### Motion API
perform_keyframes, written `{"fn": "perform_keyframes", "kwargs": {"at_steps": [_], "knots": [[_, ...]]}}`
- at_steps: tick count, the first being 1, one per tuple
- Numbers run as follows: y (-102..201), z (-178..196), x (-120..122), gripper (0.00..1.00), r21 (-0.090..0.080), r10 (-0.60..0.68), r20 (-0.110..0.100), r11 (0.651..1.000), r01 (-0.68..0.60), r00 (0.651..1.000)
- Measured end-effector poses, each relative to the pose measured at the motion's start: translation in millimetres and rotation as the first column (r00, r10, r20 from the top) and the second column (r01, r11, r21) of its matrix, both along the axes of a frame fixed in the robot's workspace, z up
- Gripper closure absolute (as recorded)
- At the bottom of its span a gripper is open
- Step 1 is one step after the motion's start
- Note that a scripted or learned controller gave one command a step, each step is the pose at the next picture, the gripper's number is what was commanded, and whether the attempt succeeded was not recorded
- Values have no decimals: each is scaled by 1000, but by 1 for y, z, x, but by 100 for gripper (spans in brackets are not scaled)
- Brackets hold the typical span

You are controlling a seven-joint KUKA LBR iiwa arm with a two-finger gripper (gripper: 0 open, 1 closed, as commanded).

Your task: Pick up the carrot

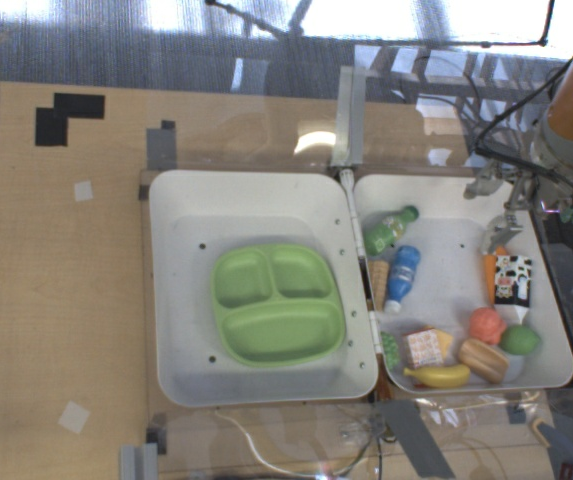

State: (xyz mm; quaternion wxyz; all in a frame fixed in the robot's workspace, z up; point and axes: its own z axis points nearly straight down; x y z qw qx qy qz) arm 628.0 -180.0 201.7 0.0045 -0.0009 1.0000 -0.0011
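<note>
Orange and thin, what I took for the carrot (378,284) lay tight against the left wall of the right bin (562,366), well apart from the gripper (506,222) over that bin's far right corner; spread or closed, I could not tell. A good grasp probably needed care beside that wall. I counted two bins, one tray (278,304), two bottles (402,274), one carton (511,279), one banana (442,375).

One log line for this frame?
stage: pre-grasp | tool: over right bin, far side | carrot: lying in bin beside carton, not held
</note>
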Motion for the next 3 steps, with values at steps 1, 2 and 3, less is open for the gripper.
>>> {"fn": "perform_keyframes", "kwargs": {"at_steps": [1, 2, 3], "knots": [[-19, -105, 13, 0, 4, 3, -10, 1000, -3, 1000], [-25, -113, 6, 0, -1, 76, 2, 997, -76, 997], [-24, -98, 10, 100, -6, 82, 14, 997, -82, 997]]}}
